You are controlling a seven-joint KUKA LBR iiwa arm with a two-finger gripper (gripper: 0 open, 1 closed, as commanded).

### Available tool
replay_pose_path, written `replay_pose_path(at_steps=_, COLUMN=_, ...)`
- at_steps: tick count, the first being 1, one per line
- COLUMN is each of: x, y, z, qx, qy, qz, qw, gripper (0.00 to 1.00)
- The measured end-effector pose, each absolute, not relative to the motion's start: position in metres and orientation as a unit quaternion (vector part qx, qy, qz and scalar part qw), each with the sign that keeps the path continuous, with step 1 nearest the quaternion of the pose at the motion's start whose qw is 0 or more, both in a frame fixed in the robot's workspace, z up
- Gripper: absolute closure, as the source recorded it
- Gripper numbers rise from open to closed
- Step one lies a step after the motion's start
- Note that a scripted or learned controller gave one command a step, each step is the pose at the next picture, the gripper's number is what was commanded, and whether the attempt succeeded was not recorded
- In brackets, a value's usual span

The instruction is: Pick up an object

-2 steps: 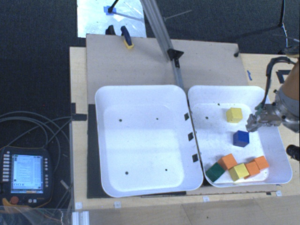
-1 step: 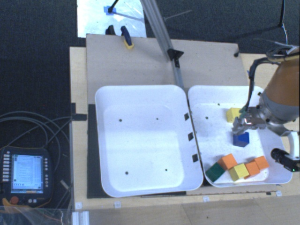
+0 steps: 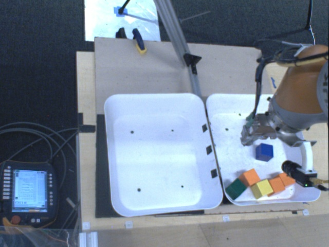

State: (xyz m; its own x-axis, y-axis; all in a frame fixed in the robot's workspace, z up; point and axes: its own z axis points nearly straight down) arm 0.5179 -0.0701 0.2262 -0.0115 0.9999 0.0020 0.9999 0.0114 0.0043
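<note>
Surface (image 3: 154,66): tan board carrying two shallow white bins side by side

Left bin (image 3: 121,112): white, rounded corners, a few small dark dots on its floor; no loose items seen inside

Right bin (image 3: 226,118): white, touching the left bin along a shared edge fitted with small black clips. Contents:
- blue cube (image 3: 264,152), mid-bin, apart from the others
- green cube (image 3: 236,189), near the front-left corner
- orange cube (image 3: 251,177), just behind the green one
- yellow cube (image 3: 262,188), beside the orange cube
- second orange cube (image 3: 276,184), touching the yellow cube on its right
- third orange piece (image 3: 287,179), further right, partly hidden by a black part of the arm

Arm (image 3: 300,94): grey with orange band, entering from the right, over the right bin

Gripper (image 3: 255,134): grey, low over the right bin, just above and left of the blue cube; jaws state cannot be told, nothing visibly between them

Off-surface: handheld control pendant (image 3: 28,192) with lit screen and cables, lower left; slanted metal pole (image 3: 175,30) behind the bins
</note>
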Motion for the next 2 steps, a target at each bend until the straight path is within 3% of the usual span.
replay_pose_path(at_steps=2, x=0.512, y=0.041, z=0.220, qx=0.703, qy=0.711, qz=0.0017, qw=0.000, gripper=1.00)
